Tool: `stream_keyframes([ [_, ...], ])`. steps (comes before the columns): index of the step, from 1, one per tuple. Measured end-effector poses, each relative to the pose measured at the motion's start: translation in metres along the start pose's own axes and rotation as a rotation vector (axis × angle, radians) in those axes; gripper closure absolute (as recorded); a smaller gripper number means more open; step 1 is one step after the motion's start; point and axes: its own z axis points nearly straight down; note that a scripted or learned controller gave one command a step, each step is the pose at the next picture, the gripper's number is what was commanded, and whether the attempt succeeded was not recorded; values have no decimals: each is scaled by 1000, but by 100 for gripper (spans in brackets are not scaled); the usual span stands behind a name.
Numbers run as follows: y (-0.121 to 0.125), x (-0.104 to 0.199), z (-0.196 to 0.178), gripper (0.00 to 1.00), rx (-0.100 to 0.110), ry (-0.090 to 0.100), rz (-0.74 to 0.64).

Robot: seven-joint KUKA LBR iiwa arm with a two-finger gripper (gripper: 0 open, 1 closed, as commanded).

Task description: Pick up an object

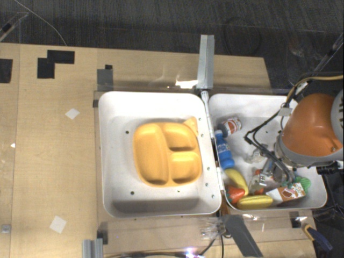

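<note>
**Arm reaches down into crowded right bin**

The grey KUKA arm [314, 130] enters from the right and bends steeply down over the right bin [252, 102], its orange band bulging toward the camera and hiding much of the bin's right half. Black cables loop off the wrist to the left. Below the band, the gripper [270, 177] points down and to the left into the near part of the bin, among the objects lying there; clutter and the arm's own bulk make it impossible to tell how far its fingers are spread or whether anything sits between them.

Objects crowd the bin's left and near sides. A blue bottle [223, 153] lies along the left wall, with a small red-and-white can [231, 126] just beyond it toward the far side. Two yellow bananas [236, 179] and [255, 201] lie near the front corner, a red item [235, 193] between them. A red-and-green carton [292, 192] rests just right of the gripper, close to the near wall.

The left bin [115, 144] holds a yellow divided tray [166, 153], lying flat near its centre, well apart from the arm.
</note>
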Motion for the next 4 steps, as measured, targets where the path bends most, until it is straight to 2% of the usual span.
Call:
stream_keyframes([
  [1, 4, -66, 3, 0, 2, 6, 375],
  [2, 34, -137, 6, 0, 2, 10, 403],
  [3, 35, -141, -9, 100, -1, -1, 396],
  [4, 28, -80, -76, 100, 4, 11, 576],
])
